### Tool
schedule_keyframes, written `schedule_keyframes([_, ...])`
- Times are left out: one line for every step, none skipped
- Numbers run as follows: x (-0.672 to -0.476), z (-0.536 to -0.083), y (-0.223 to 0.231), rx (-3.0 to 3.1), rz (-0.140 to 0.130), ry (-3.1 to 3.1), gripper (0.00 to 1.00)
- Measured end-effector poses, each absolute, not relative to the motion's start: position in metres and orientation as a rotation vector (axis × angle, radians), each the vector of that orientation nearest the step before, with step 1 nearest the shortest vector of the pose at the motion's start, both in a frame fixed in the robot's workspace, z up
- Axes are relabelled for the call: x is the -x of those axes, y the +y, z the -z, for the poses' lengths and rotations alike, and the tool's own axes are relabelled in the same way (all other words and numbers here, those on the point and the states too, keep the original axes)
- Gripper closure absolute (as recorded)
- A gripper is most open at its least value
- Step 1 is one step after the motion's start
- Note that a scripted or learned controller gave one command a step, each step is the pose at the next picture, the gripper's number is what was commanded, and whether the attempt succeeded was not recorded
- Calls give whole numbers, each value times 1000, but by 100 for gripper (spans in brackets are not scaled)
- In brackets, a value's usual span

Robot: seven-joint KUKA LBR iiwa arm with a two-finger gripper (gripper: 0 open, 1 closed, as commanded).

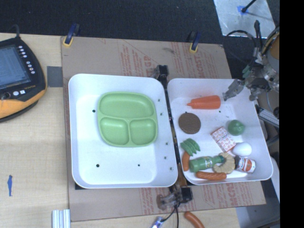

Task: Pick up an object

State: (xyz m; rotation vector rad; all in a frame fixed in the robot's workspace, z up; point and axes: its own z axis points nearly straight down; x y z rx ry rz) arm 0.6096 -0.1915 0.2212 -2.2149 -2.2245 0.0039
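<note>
I log the right bin (266,141) as holding every loose item. Carrot (204,102): lying flat near the bin's far wall. Brown disc (189,123): just in front of the carrot. Green ball (235,127): right of the disc. Red-and-white packet (223,138): just beside the ball, on its near side. Egg (243,149): in front of the ball. Green bottle (206,163): lying on its side near the bin's front wall. Green pods (191,146): just behind the bottle's left end.

Gripper (242,90): over the bin's far right corner, right of the carrot, fingers apart, nothing between them that I can see.

Left bin (80,127): touching the right bin's left wall, holding a green divided plate (127,118). Pendant (16,77): on the bench, well left of both bins.
</note>
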Motion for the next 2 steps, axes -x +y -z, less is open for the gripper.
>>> schedule_keyframes([-558, -91, -159, 2211, -3, -2225, 0])
schedule_keyframes([-627, -92, -142, 2216, -2, -2223, 0])
